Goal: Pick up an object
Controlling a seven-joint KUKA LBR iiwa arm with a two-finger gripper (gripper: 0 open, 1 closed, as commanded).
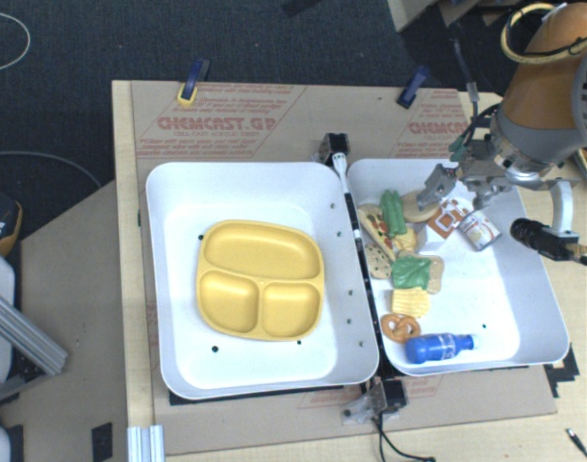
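Blue bottle [439, 346] near bin rim [553, 349]

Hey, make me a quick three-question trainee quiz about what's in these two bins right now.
1. True or false: the yellow tray lies in the left bin.
2. Which item lies nearest the front rim of the right bin? A) blue bottle B) green toy C) pretzel
3. Fill in: the end effector is over the ____ bin.

Key: 1 true; 2 A; 3 right.
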